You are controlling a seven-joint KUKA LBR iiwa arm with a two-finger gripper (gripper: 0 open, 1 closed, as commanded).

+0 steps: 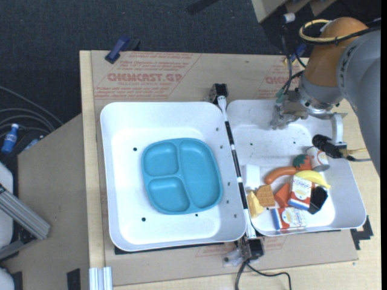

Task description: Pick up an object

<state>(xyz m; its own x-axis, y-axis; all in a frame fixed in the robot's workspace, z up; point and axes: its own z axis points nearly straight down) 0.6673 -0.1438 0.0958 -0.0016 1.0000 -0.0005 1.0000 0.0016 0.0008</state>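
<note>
Nearest the camera, at the bench's 6 o'clock edge, a black clamp [253,247] with a trailing cable sits at the seam between the two bins.

The right shallow white bin [260,116] holds a cluster of small toy food items packed in its 5 o'clock corner. These include a flat card packet with blue and red print [289,219], a small red-and-white carton [300,192], a black block [318,199] touching the carton at its 3 o'clock side, a yellow banana-shaped piece [312,177], a yellow wedge with a tan waffle square [261,197], an orange carrot-like piece [281,193] and an orange sausage-shaped piece [279,173]. A round orange item with a green top [300,161] lies just beyond the cluster, at its 12 o'clock.

The left shallow white bin [115,168] carries a light blue plastic plate with three compartments [181,175], lying flat near the bin's centre.

Farther back, the grey two-finger gripper [283,121] hangs over the right bin's 12 o'clock end, well apart from the cluster. Nothing is visible between its fingers; whether they stand apart or together cannot be told. The orange band [329,53] sits above the wrist.

At the bench's 11 o'clock corner lies a small blue clip [117,51].
</note>
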